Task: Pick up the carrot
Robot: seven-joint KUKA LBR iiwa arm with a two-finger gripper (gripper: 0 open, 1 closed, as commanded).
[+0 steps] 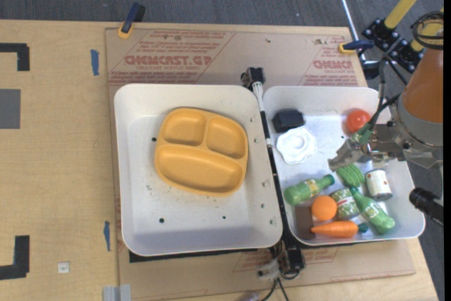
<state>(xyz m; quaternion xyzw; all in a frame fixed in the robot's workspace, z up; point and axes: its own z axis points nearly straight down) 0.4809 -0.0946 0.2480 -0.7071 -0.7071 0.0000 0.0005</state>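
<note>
Near the front edge of the right-hand shallow white bin (416,222), the small orange plastic carrot (335,228) lies flat, just below a round orange toy fruit (324,209) and beside two green toy bottles (372,211). It is not yet lifted. Further back, the metal claw (357,150) hangs over the bin's middle, apart from the carrot (whether spread or pressed together, I cannot tell). Reaching, gripping and raising all remain, by my judgement.

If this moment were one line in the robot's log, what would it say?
task: pick up carrot | carrot: lying in right bin, near edge | gripper: over right bin, away from carrot | grasp: not yet
</note>
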